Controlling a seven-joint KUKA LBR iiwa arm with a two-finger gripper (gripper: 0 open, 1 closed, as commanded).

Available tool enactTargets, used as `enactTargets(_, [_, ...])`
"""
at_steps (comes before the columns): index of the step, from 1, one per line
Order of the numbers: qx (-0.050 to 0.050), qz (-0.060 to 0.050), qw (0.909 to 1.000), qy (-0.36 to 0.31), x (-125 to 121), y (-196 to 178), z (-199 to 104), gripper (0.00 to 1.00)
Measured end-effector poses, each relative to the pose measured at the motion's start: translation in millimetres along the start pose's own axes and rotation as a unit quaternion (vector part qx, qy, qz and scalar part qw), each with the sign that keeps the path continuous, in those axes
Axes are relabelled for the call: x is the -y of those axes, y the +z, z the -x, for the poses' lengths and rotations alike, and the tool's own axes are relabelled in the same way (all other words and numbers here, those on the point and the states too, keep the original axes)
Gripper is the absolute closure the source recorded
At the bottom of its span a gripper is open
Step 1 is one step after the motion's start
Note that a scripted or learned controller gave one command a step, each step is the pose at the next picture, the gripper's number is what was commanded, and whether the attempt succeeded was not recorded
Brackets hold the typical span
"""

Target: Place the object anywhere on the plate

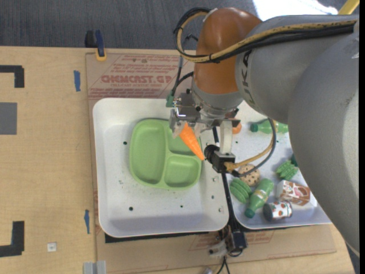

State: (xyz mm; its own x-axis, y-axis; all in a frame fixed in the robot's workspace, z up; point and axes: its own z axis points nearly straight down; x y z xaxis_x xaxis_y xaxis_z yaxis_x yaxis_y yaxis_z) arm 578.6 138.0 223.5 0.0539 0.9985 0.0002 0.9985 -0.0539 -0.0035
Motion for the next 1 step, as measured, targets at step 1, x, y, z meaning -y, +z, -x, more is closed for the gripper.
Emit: enactTargets(1, [0.000,0.000,1.0000,0.000,-0.3,-0.4,0.5,0.00])
